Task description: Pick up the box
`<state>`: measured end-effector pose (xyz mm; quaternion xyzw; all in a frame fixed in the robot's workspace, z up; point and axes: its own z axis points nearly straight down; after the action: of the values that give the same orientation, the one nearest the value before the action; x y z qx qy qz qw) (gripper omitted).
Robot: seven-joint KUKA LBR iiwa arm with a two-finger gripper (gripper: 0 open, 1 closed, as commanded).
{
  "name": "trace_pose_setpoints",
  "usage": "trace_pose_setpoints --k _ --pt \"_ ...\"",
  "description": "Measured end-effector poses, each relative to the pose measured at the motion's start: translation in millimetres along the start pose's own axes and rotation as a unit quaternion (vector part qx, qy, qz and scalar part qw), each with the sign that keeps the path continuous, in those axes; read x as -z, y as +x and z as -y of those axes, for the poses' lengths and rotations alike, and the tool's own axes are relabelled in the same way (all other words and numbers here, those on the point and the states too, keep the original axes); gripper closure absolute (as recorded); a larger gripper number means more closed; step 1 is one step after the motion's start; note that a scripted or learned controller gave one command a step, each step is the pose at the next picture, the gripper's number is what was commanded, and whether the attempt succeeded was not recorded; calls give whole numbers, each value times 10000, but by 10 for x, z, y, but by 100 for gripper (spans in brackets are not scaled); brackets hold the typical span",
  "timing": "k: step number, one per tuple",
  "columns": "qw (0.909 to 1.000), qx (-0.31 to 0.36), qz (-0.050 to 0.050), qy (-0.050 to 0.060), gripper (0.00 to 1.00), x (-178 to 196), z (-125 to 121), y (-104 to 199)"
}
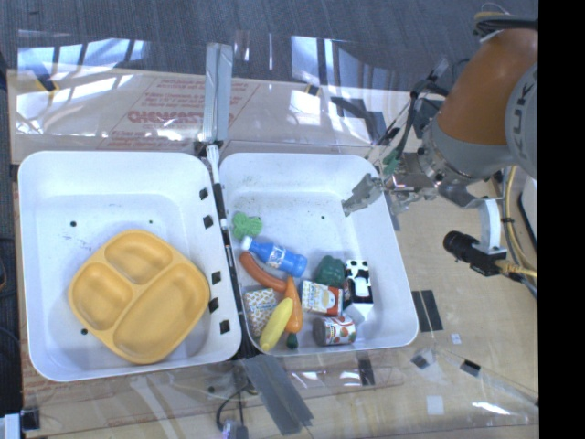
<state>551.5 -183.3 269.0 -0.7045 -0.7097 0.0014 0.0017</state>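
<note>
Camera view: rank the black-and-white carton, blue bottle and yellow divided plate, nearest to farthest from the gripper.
Gripper sits over the right bin's far right part.
1. Black-and-white carton, right bin, by its right wall, nearest.
2. Blue bottle, middle of the right bin, a little farther.
3. Yellow divided plate, left bin, clearly farthest.

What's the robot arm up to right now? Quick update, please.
Gripper above right bin's far edge, holding nothing. Small orange-white carton box untouched. Green toy, tin can crowd it.
</note>
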Motion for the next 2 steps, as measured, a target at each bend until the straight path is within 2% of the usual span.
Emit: trace_pose_setpoints --k 1,2 --pt "9813 1925 -1 -2 0 -550 80 742" --pt "9827 1853 3 -2 0 -777 54 1597"
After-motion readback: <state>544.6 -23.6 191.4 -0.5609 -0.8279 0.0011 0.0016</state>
